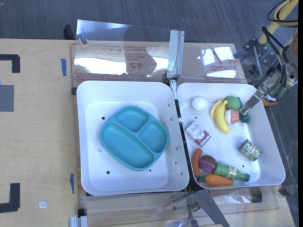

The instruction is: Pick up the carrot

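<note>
Nearest the camera, along the front wall of the right bin (277,171), lies the carrot (218,179), orange, on its side, pressed under a green bottle (230,172) with a purple-and-brown toy (207,163) at its left end and a reddish sausage-like piece (196,161) standing beside that. That crowding matters: the carrot is hemmed in from above and left, probably because loose toys slide to the low edge of the bin.

Going by size, the wooden worktop (33,126) carries both bins. The left bin (90,103) holds a blue divided plate (135,137), set near the middle. The right bin holds all the small clutter. A clear plastic screen (123,56) stands behind them.

The arm (284,74) comes in at the upper right, and its pincer (248,107) hovers over the far right part of the right bin, tip down near a green toy vegetable (232,103) and a pink-and-white piece (233,117). Whether it is spread or pressed together I cannot tell. It is well apart from the carrot, so I judge the pick not yet begun.

Smaller things follow: a yellow banana (218,116) beside the green vegetable, a red-and-white packet (198,133) near the divider, a small green can (249,150) toward the right wall, and a white egg (200,103) at the back.
</note>
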`<state>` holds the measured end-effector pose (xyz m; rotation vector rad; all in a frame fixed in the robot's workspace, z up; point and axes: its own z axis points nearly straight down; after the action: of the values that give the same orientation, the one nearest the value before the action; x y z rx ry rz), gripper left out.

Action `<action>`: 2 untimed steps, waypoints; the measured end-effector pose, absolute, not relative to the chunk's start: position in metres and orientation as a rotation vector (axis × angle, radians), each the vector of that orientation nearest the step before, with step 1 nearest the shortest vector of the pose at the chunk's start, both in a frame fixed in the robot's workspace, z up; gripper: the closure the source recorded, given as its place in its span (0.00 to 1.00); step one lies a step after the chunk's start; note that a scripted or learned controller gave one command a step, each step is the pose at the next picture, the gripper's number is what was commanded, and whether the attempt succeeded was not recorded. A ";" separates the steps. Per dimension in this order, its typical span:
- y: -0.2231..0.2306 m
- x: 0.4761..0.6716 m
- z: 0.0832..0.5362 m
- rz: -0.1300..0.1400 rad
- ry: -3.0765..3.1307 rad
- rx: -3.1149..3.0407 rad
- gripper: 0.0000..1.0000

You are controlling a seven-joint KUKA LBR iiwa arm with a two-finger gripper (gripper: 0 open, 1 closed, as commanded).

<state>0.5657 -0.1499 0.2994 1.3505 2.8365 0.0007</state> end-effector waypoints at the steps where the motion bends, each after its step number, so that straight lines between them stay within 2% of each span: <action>1: -0.107 0.570 0.197 -0.001 2.795 1.442 0.00; 2: -0.100 0.525 0.230 0.001 2.890 1.231 0.00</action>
<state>0.5248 -0.0995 0.2305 1.2307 2.8901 0.0012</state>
